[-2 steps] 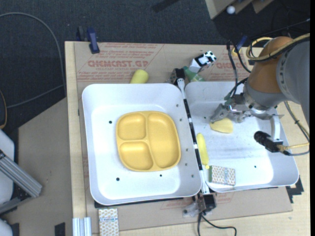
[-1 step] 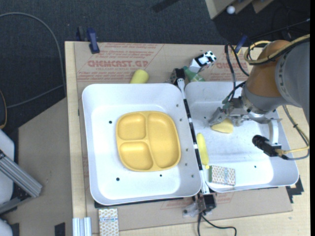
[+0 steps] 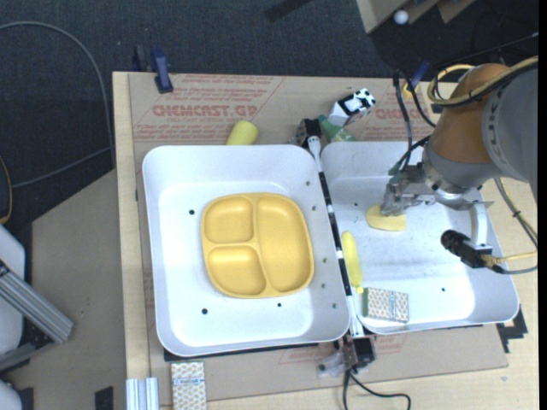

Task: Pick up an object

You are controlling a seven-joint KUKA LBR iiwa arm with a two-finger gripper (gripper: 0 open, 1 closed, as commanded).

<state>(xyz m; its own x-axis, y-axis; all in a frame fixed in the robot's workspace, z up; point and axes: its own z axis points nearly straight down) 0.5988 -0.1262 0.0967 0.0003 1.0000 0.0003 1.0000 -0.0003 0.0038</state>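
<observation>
On a brown bench [image 3: 256, 92] seen from above at a slant, two shallow white bins are sitting side by side. Taking the seam between them as the centre of a clock, the left bin [image 3: 171, 229] is lying toward nine o'clock and the right bin [image 3: 444, 297] toward three o'clock. A grey robot arm [image 3: 504, 135] with an orange band [image 3: 466, 122] is reaching in from about two o'clock, over the right bin. A yellow divided plate [image 3: 256, 244] (three compartments) is resting near the middle of the left bin. The gripper [image 3: 395, 205] is pointing down at the far left part of the right bin, directly over a small pale yellow object [image 3: 386, 220]; whether its fingers are open or closed on the object cannot be told. A yellow banana-shaped item [image 3: 350, 259] is lying along the seam, at the right bin's left edge. A small patterned packet [image 3: 386, 306] is lying toward five o'clock, at the right bin's near left corner. A yellow cylinder [image 3: 242, 132] is resting on the bench toward eleven o'clock, just beyond the left bin. A black-and-white object [image 3: 355, 104] is sitting near twelve o'clock.
</observation>
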